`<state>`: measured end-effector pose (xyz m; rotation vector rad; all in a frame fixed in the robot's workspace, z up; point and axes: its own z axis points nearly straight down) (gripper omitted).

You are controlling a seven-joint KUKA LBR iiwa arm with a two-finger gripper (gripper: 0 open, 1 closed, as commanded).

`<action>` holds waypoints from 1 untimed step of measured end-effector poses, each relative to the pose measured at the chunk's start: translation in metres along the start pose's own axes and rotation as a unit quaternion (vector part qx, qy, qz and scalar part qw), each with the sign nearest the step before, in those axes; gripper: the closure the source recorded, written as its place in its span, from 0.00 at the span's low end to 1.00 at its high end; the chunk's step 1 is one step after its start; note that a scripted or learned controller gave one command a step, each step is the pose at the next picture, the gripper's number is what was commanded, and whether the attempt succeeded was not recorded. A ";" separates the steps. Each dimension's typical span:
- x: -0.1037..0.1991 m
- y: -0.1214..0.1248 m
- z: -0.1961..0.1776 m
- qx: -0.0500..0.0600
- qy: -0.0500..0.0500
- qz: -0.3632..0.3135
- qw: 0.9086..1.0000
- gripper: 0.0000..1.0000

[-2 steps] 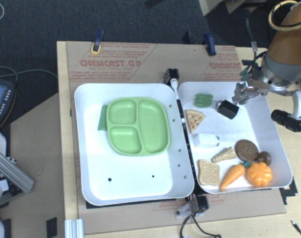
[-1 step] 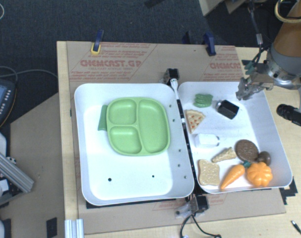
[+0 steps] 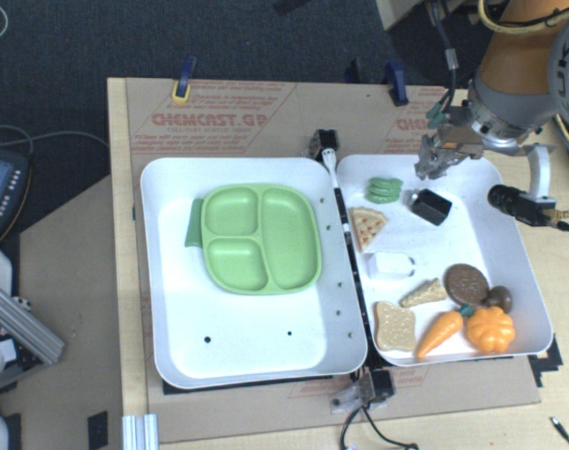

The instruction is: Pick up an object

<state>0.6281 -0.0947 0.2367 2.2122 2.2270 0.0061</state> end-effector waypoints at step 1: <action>0.058 -0.003 0.006 0.003 0.001 0.000 1.000 1.00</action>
